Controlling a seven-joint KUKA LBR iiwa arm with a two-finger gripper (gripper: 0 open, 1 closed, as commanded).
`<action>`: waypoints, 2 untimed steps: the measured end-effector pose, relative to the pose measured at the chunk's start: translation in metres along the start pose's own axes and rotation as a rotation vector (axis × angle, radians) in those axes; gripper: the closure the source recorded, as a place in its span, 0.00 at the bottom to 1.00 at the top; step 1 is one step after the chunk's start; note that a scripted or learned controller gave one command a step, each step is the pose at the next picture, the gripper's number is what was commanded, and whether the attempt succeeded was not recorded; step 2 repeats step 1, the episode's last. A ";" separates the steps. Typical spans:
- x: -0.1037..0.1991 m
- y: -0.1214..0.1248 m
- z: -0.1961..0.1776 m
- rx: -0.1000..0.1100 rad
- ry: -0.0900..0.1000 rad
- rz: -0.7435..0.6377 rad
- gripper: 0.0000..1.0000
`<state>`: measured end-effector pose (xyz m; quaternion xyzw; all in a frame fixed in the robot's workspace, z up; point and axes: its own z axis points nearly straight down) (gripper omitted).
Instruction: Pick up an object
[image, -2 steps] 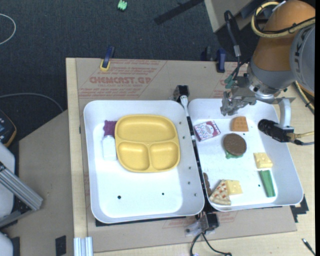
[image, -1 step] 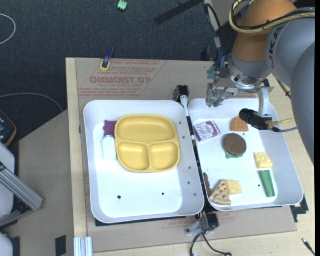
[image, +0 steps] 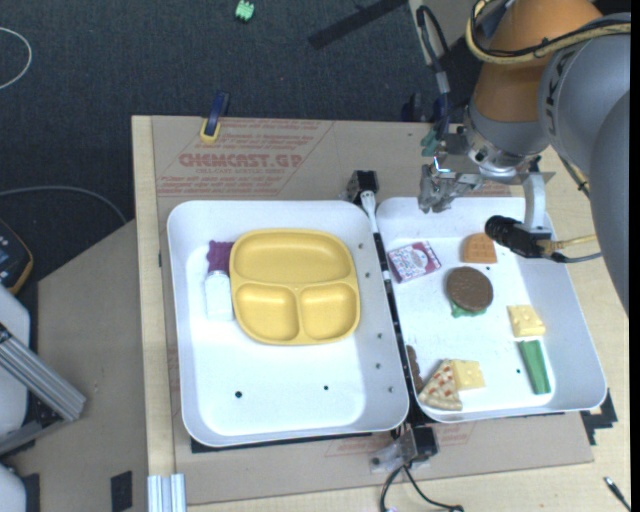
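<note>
The pizza slice (image: 441, 386) lies nearest the camera, at the front edge of the right bin (image: 590, 340), with a yellow cracker (image: 468, 375) touching it. A green stick (image: 536, 365) is laid with its long axis running front to back, just below a yellow cheese block (image: 526, 320). A round brown burger patty (image: 469, 289) is seen at mid-bin, an orange wedge (image: 479, 249) behind it, and a maroon packet (image: 413, 260) to its left, tilted, with its long axis running left to right.

In the left bin (image: 190, 330) a yellow divided tray (image: 295, 283) is placed; a white bottle (image: 217, 295) and a purple item (image: 219, 255) are partly hidden behind its left rim.

The claw (image: 437, 198) is positioned over the rear left corner of the right bin. Nothing is seen between its tips; whether it is spread or closed cannot be told. The arm is cut off at the upper right.
</note>
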<state>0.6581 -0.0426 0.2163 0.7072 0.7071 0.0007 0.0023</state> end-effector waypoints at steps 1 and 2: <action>0.004 -0.008 -0.017 -0.001 0.001 -0.001 1.00; 0.004 -0.008 -0.017 -0.001 0.001 -0.001 1.00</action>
